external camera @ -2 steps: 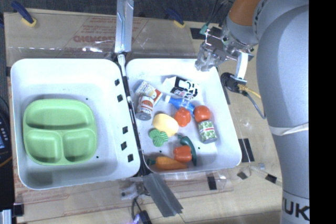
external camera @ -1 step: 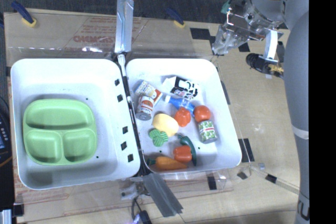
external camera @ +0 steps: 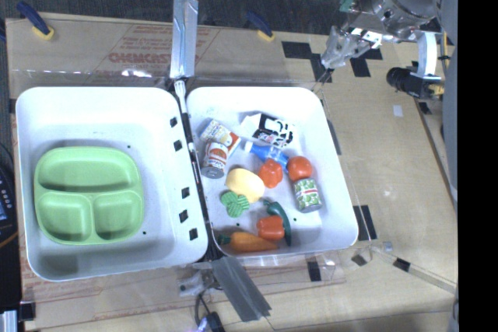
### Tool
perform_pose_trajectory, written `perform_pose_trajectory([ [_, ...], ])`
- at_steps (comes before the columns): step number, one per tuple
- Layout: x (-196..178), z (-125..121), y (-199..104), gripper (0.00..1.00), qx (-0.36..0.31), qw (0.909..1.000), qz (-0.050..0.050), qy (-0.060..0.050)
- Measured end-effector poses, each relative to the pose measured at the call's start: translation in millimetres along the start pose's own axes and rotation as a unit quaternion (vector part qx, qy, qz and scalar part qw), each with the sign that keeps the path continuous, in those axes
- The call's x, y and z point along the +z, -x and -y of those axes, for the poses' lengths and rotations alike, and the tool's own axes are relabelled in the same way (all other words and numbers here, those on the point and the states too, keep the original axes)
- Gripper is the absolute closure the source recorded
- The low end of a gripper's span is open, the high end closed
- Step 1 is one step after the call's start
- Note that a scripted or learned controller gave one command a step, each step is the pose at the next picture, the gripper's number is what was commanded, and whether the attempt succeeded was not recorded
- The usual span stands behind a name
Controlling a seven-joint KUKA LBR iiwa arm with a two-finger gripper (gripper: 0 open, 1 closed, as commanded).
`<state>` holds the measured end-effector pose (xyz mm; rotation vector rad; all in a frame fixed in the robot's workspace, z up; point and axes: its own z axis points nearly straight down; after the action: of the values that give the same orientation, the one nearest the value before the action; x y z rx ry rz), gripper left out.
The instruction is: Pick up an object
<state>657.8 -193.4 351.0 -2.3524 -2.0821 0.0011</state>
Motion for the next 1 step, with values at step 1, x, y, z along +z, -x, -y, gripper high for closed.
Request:
perform_pose_trajectory([
  [1,-15.3,-0.2,1.5,1.0,-0.166,0.9861,0.0,0.0],
])
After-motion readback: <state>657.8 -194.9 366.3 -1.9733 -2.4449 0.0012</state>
